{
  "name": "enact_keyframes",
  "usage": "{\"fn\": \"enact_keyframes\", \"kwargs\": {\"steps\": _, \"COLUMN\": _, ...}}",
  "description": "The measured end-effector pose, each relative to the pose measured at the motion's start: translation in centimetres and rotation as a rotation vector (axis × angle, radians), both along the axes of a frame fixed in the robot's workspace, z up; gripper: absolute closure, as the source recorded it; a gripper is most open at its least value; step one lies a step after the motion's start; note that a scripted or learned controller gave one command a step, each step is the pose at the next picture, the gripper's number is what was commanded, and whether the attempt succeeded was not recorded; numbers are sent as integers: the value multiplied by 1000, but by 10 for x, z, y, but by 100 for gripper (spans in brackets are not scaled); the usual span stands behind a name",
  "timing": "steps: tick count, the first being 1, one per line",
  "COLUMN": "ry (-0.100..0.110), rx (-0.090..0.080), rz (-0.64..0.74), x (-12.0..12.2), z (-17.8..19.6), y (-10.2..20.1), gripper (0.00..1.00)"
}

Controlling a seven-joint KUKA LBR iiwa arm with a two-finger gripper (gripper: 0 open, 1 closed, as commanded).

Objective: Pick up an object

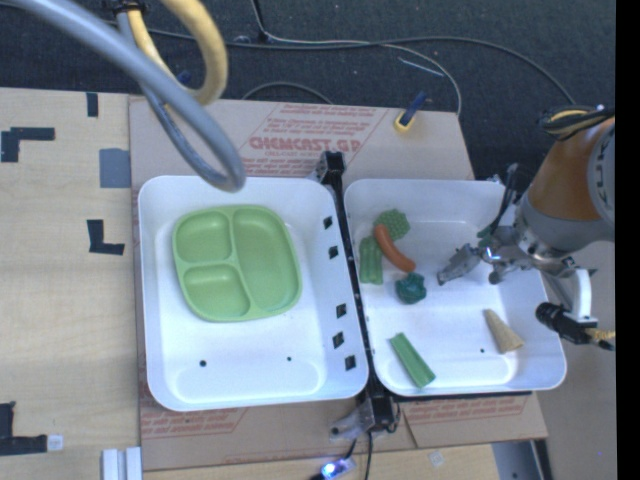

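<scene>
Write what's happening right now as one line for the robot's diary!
gripper: over right bin, nothing held | nearest: teal toy | left bin: green plate

Green divided plate (238, 263), orange sausage (395, 248), white bins (160, 298).

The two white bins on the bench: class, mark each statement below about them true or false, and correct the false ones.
1. The green divided plate lies in the left bin. True.
2. The orange sausage lies on the green divided plate. False: it lies in the right bin, among the green pieces.
3. The gripper is over the right bin. True.
4. The tan cone is between the gripper's fingers. False: it lies on the bin floor near the right wall, apart from the gripper.
5. The green stick lies near the right bin's front edge. True.
</scene>
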State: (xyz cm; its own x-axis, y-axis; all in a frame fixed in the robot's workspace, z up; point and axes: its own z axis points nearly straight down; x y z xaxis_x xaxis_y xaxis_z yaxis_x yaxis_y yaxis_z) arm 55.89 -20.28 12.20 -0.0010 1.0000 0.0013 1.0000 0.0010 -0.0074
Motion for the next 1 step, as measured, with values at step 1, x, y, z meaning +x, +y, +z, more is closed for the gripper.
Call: {"fn": "enact_keyframes", "kwargs": {"steps": 1, "ry": -7, "rx": -3, "rz": 0, "x": 0, "z": -39, "y": 0, "gripper": 0}}
